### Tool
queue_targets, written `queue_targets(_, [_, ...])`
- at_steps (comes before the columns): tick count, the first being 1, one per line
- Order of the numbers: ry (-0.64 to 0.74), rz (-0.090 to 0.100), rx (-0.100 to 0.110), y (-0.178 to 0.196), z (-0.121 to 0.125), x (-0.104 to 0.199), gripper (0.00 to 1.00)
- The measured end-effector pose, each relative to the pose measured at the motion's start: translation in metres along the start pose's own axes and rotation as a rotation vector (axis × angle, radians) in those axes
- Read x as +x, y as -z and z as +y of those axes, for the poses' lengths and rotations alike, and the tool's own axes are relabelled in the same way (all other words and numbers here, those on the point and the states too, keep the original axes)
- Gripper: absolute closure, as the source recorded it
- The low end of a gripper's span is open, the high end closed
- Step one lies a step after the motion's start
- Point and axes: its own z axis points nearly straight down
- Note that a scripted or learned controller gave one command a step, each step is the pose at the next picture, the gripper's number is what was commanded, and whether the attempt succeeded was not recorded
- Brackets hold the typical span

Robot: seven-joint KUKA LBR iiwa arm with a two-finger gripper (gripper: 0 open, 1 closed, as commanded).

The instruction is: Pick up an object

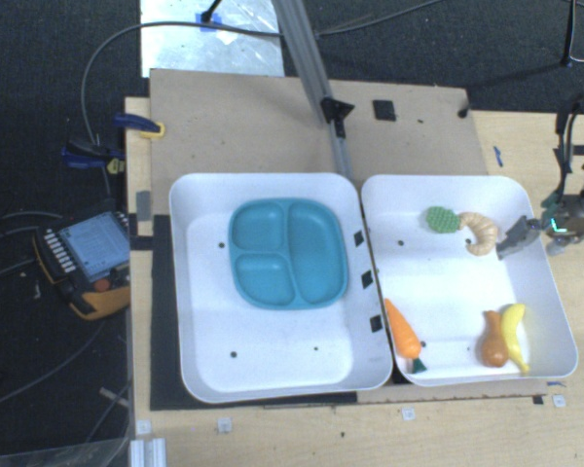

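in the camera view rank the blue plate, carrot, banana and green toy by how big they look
1. blue divided plate, by far the largest
2. carrot and banana: they look about alike in length, too close to rank
3. green toy, smallest

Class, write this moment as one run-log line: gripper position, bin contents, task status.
gripper: over right bin's right rim, beside croissant | right bin: green toy, carrot, banana | left bin: blue plate | status: nothing lifted
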Motion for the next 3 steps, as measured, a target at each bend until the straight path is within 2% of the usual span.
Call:
queue_targets(1, [0.0,0.0,-0.001,0.0,0.0,0.0,0.0])
queue_targets(3, [-0.004,0.001,0.003,-0.122,0.005,-0.006,0.0])
